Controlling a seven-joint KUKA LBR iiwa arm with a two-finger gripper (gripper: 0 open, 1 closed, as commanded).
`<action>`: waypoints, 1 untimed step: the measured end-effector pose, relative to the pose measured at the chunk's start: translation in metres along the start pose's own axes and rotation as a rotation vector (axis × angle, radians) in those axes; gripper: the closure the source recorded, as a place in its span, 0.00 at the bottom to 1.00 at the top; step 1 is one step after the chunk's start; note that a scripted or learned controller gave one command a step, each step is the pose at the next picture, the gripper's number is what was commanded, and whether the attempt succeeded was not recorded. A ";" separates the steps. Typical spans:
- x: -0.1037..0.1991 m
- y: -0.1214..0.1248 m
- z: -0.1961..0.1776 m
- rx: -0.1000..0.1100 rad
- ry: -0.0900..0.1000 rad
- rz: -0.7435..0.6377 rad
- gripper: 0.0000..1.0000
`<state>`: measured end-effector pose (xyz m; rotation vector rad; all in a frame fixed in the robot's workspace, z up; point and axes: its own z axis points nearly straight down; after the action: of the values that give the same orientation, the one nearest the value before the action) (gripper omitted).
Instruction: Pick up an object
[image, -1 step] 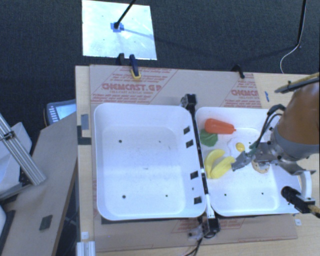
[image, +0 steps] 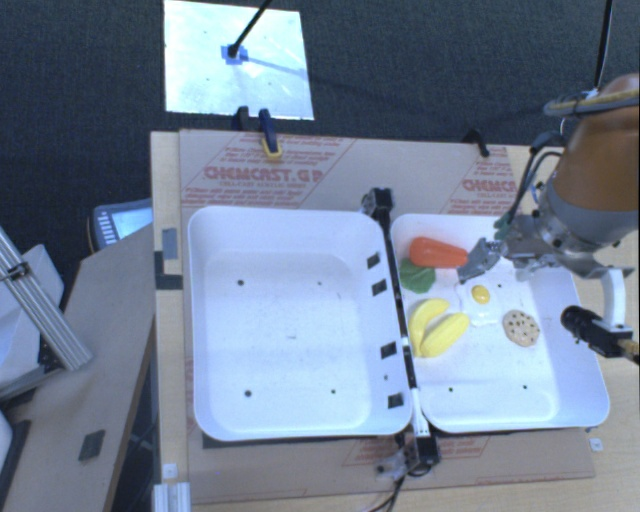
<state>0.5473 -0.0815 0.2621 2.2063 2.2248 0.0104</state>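
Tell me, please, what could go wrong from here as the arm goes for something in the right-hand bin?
The toys are crowded: the carrot, the green piece, the bananas and the fried egg lie close together near the divider, so the pincer might bump or drag a neighbour. It hangs by the carrot's end, where a rounded toy could slip out. The cookie and the egg look flat against the right bin, so a grasp there may miss.

Toys crowd the right bin (image: 575, 395) rear; its front lies open.
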 end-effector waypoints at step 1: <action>0.047 0.059 -0.009 0.003 0.002 -0.002 0.00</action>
<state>0.6056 -0.0341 0.2720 2.2068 2.2289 0.0098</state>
